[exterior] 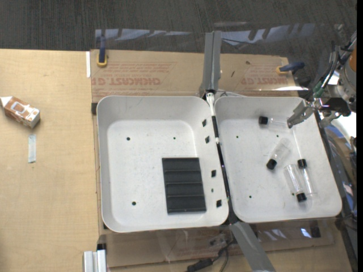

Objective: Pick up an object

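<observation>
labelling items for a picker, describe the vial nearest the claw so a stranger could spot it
Start at the right-hand white bin of the two. Go to its far corner, by the claw reaching in from the right: a clear vial with a black cap lies there on its side. Unlike the other clear vials, grouped nearer the bin's middle and near edge, it lies alone at the far end.

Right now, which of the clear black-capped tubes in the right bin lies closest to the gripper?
The tube at the back of the right bin, beside the gripper. The other three lie together nearer the bin's front right.
</observation>
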